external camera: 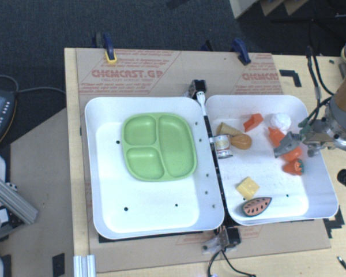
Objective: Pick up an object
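Two white bins sit side by side on the worktop [161,68], which is covered with brown printed board. The left bin [104,172] holds a green divided plate [160,146], lying flat toward its upper half.

The right bin [317,195] holds the small things. Near its left wall lie a tan wedge [228,129], a brown rounded piece [241,141] and a small metal can [221,146], all close together. Further right are an orange block [253,122], a white ball [281,121] and an orange piece [275,135] just below it. Toward the front lie a yellow cube [248,187] and a watermelon slice [256,206].

The arm [341,111] comes in from the right, and the end effector [292,146] is low over the right side of that bin. A red piece [293,166] lies just below it. I cannot tell from here how the end effector is set, or whether it touches anything.
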